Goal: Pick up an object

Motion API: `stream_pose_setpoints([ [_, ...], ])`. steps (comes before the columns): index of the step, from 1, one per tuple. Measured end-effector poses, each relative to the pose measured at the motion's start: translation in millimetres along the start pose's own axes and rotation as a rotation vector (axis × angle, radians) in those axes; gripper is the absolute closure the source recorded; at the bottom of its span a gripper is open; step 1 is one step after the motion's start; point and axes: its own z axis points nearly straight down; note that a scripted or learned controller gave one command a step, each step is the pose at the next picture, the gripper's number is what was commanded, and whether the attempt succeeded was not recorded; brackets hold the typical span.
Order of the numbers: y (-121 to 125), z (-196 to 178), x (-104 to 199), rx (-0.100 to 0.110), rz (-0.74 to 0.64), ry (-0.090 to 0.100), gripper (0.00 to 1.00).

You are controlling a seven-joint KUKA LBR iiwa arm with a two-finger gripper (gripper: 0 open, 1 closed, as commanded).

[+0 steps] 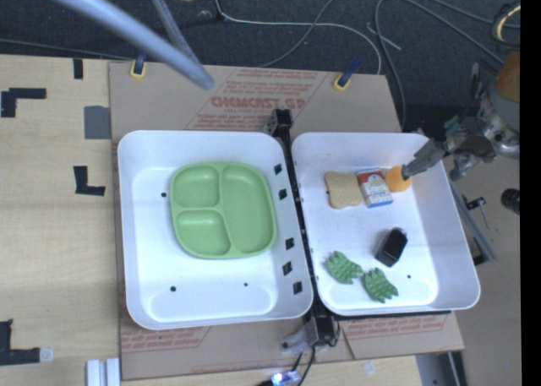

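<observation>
The orange thing sat right at the tip of the pincer, in the far part of the right bin. It was small and round and looked smooth, so it would likely be light but could slip away. A good hold would be across its middle, from two sides. I could not tell if the pincer was spread or pressed together, or if it had the orange thing at all.

Just past the orange thing, away from the pincer, lay a little box with a red and blue label. It looked stiff and light, and its flat sides would be easy to pinch. Next came a tan sponge-like piece, likely soft and squashy.

Nearer the front of the bin, well apart from the pincer, was a small black block, and two bumpy green pieces.

Farther off, in the left bin, a green plate lay flat. Both bins sat on the counter.
</observation>
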Motion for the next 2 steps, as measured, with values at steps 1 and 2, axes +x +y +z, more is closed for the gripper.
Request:
stream_pose_setpoints([
  [1,2,-8,1,-0.013,-0.004,-0.003,0.00],
  [2,10,41,4,-0.008,-0.005,-0.003,0.00],
])
